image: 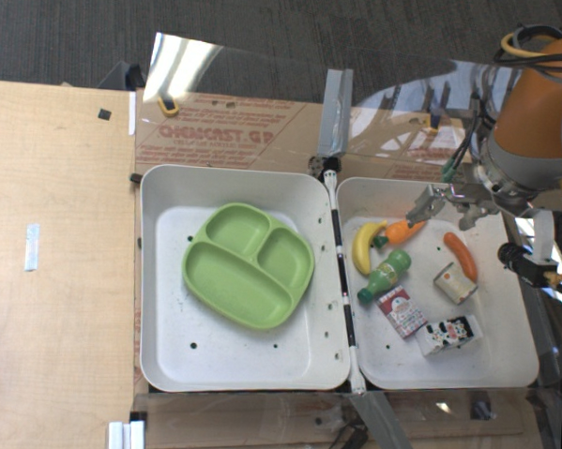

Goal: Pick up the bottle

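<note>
The bottle (385, 274) is small and green, lying on its side in the right bin (499, 371), near the bin's left wall, with its cap pointing to the lower left. My gripper (448, 211) hangs over the far part of that bin, up and to the right of the bottle and apart from it. Its fingers (425, 209) are spread open with nothing between them. The left finger tip is just above an orange carrot (400, 232).
A banana (362, 247) lies beside the bottle's upper left. An orange-red sausage (461, 255), a beige block (454, 283), a red carton (403, 313) and a black-and-white carton (449, 335) share the right bin. A green divided plate (251, 264) sits in the left bin (162, 335).
</note>
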Robot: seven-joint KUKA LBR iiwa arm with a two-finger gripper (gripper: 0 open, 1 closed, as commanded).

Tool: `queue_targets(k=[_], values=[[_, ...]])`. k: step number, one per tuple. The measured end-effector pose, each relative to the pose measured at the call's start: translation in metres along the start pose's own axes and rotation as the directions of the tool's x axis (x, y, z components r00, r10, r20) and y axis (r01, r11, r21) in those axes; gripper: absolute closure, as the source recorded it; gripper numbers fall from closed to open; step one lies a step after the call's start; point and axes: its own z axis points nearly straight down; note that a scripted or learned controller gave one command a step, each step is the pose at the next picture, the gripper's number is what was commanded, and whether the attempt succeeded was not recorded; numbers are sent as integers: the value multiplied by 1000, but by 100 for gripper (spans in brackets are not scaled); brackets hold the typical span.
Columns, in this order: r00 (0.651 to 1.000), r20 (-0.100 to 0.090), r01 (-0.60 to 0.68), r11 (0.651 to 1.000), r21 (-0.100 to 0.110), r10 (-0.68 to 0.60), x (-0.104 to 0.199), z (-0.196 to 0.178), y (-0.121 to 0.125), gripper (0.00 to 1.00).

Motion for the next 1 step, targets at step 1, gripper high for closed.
queue_targets(k=[1], values=[[998,1,57,998,-5,-57,10,126,60,0]])
